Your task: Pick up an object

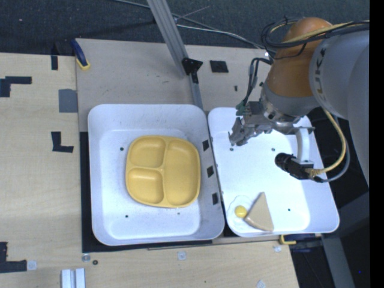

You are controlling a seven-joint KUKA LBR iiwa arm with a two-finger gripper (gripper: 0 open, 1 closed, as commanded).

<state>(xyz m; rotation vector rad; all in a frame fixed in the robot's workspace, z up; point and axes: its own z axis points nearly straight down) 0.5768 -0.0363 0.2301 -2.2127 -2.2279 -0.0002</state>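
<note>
Tan wedge (261,213) nearest camera, at near end of right bin (264,173); small yellow ball (240,211) touching or just beside wedge on its left. Yellow divided plate (162,171) in left bin (108,161), well left of wedge. My gripper (237,137) hovers over far end of right bin, well beyond wedge, nothing between fingers; how far open, cannot tell. My judgement: travel toward wedge, centre over it clear of ball, descend straight, close across narrow sides. Wedge edges may slip.
</note>
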